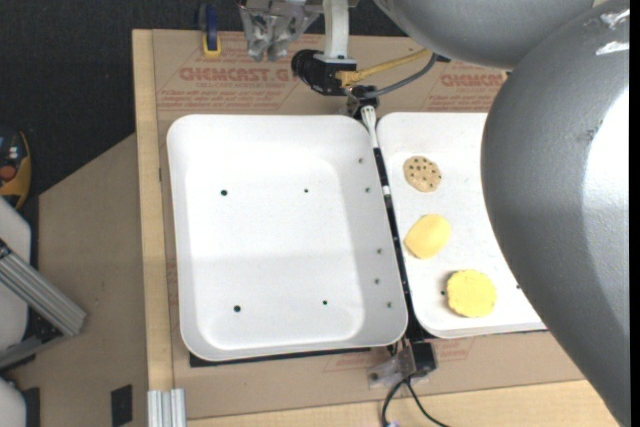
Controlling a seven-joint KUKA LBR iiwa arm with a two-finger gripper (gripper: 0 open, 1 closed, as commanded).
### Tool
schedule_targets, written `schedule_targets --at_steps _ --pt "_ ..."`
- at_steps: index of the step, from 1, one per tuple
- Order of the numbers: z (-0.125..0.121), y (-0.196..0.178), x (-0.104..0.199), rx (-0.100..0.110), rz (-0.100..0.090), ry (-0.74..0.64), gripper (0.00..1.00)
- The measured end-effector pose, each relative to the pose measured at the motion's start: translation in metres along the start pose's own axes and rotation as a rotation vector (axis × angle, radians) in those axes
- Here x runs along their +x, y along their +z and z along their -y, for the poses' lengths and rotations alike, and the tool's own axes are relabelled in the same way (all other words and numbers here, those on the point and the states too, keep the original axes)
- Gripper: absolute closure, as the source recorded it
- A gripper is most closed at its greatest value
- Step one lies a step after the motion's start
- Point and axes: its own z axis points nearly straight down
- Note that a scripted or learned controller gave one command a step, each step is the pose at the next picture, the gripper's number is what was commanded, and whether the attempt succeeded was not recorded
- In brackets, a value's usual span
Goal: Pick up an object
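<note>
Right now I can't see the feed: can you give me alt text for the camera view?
The gripper hangs above the bench beyond the left bin, holding nothing. The right bin holds a cookie and two yellow pieces in a row; the grey arm covers its right part.

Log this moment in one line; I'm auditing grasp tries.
tool: above bench, behind left bin | right bin: cookie, yellow lump, yellow disc | pick: not yet done
</note>
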Motion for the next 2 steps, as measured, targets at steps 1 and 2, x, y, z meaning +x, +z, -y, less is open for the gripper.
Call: schedule_targets --at_steps 1,2 --pt "0.000 -0.011 0.001 -0.003 0.000 -0.001 1.00" --pt "-0.001 -0.021 0.002 -0.007 0.000 -0.003 1.00"
